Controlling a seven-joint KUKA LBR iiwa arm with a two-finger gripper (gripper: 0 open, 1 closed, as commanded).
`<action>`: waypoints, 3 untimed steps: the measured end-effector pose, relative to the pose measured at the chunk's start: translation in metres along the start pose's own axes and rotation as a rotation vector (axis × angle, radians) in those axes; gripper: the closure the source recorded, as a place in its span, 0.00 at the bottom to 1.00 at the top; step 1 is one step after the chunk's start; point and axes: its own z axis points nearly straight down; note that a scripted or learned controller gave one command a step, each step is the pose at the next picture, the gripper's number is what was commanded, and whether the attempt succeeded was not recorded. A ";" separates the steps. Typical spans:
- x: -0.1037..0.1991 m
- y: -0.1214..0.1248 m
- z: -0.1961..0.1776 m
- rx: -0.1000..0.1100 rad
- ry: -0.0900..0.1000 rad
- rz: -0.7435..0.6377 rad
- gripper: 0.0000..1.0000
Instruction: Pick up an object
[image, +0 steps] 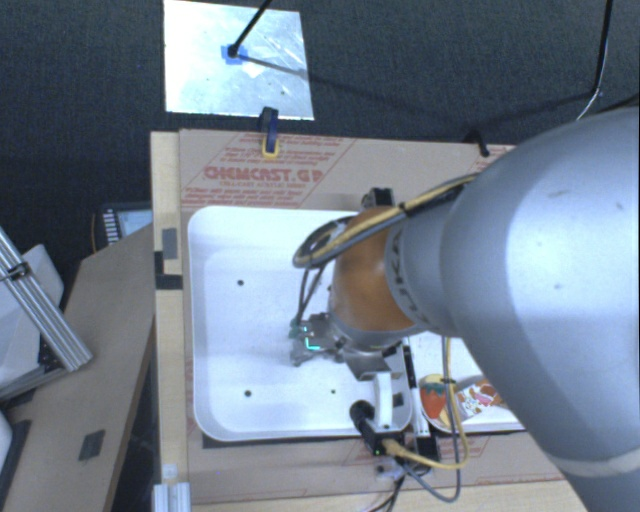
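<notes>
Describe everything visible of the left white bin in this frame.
The left white bin is a shallow, glossy tray that looks like plastic, with rounded corners and a raised rim. Its bare floor shows a few small dark dots. It lies flat on a brown board printed with red lettering. The grey arm, with its orange band, reaches over the bin's right part and hides that side. No loose object shows on the visible floor.

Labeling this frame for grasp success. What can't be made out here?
- Pincer: the wrist covers it in the camera view, so what it is doing can't be read.
- Right bin: mostly hidden under the arm; a sliver of rim and a colourful object peek out, type unclear.
- Left bin floor beneath the wrist: hidden.
- Small dark specks in the left bin: too small to identify.
</notes>
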 end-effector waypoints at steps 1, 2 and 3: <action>0.032 0.049 -0.049 -0.006 0.002 -0.006 0.00; 0.092 -0.003 0.002 0.003 0.001 -0.007 0.00; 0.101 0.001 0.000 0.000 0.001 -0.005 0.00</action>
